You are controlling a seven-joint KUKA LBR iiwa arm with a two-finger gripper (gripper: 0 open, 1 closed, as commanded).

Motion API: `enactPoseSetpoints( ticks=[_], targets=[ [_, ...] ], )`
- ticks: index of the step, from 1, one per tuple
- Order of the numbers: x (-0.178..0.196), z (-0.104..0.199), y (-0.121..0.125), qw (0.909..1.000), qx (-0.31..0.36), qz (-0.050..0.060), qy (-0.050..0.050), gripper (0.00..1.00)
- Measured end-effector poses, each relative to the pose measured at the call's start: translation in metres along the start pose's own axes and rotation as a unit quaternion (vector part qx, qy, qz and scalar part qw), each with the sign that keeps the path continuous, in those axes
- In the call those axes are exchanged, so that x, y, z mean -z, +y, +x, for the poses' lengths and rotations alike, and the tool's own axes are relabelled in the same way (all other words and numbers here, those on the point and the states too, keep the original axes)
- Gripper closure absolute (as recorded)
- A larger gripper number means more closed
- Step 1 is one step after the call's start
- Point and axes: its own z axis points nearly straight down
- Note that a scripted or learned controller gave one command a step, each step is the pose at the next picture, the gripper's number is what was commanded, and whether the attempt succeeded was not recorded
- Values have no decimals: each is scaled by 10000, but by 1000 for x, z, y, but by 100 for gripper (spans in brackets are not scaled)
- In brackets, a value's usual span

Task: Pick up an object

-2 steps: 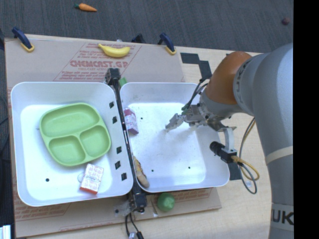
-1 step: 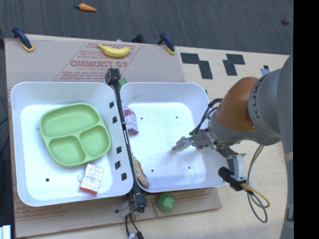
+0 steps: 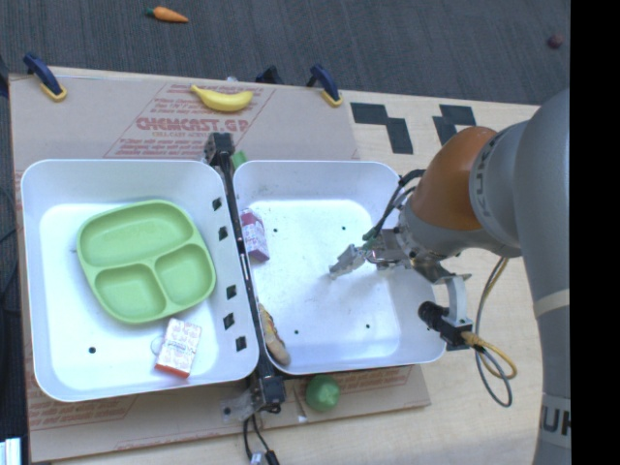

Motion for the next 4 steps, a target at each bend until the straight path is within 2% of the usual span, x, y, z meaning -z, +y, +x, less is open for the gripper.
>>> enactPoseSetpoints(
  ticks=[1, 2, 3, 4],
  targets=[
    [-1, 29, -69, 10000, -1, 6, 6, 0],
    [0, 0, -4, 10000, -16, -7, 4, 0],
    [-1, 31, -69, 10000, -2, 7, 7, 0],
    [0, 0, -7, 10000, -17, -8, 4, 0]
  ],
)
